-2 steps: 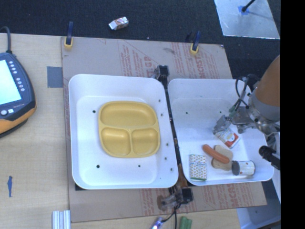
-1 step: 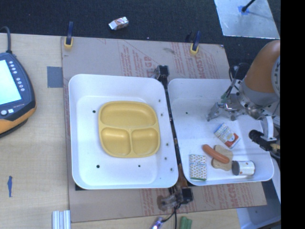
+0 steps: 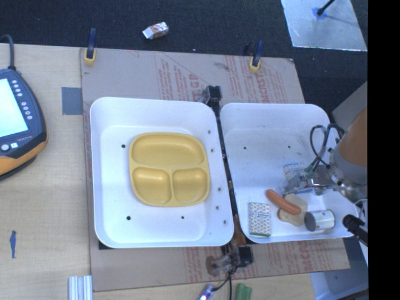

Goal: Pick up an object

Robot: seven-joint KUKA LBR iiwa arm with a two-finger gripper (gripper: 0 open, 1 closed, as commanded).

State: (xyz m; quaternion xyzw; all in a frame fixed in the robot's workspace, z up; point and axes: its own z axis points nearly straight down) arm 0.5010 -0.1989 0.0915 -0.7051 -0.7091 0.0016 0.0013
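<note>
Gripper: you had it low in the right bin, above the hot dog.
Fingers: opening and hold could not be told.
Left bin: held a yellow tray.

I see a toy hot dog lying slantwise in the right bin, a patterned packet flat beside it, and a small grey-white cylinder on its side.
</note>
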